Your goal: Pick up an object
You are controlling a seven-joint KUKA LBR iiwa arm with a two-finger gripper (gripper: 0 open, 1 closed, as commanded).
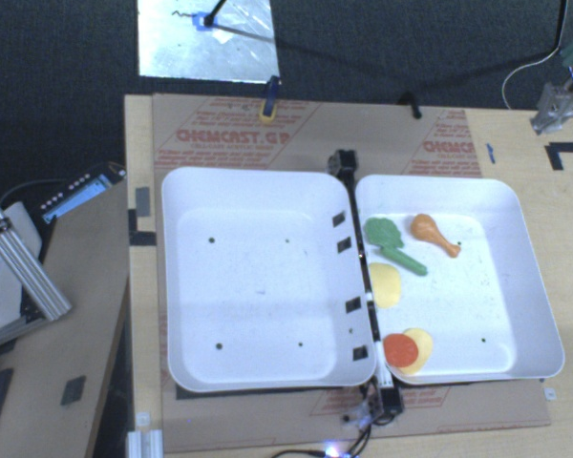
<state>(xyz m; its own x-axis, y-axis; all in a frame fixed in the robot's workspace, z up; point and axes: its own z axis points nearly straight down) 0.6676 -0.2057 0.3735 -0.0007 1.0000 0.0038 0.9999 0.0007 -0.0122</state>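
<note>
At the upper right edge sat what was probably the gripper, a small blocky piece of pale grey metal with bright, shiny highlights and darker shadowed recesses, its outline angular and stepped. A thin pale cable curved in a loop beside it, and a second fine line ran straight up from above it

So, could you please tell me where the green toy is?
The green toy lies in the right bin, near its left wall, between the orange toy and the yellow disc.
</note>
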